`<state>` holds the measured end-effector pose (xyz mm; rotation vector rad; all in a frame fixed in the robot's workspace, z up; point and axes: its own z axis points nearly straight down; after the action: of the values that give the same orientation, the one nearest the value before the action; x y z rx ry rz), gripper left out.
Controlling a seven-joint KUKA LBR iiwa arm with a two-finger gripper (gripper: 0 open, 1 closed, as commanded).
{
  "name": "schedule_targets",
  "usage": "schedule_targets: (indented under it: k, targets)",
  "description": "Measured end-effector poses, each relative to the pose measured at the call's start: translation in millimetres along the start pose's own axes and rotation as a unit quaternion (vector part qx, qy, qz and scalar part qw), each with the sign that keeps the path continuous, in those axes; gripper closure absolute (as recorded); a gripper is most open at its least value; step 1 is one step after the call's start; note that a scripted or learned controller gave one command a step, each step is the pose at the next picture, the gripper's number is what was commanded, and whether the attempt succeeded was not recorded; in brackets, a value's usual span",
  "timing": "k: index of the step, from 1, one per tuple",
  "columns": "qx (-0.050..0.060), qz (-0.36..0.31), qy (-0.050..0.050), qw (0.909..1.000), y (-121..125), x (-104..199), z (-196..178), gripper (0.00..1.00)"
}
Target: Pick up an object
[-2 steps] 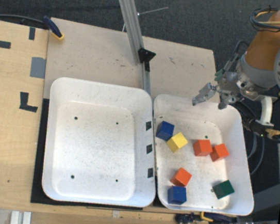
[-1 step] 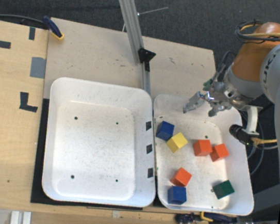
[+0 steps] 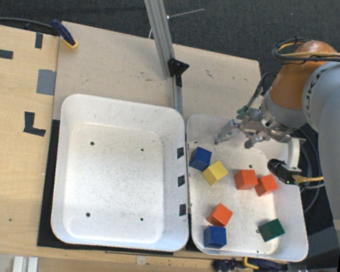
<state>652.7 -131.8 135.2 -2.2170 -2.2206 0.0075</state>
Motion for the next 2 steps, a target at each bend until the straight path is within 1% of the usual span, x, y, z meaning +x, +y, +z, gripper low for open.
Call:
schedule_targets:
  k: [1, 2]
  targets:
    - [-0.002, -0.001, 0.0, 1.0, 1.3, 0.9, -13.2, 1.0]
    - [-0.005, 0.0, 0.0, 1.0, 2.8, 3.5, -55.8, 1.0]
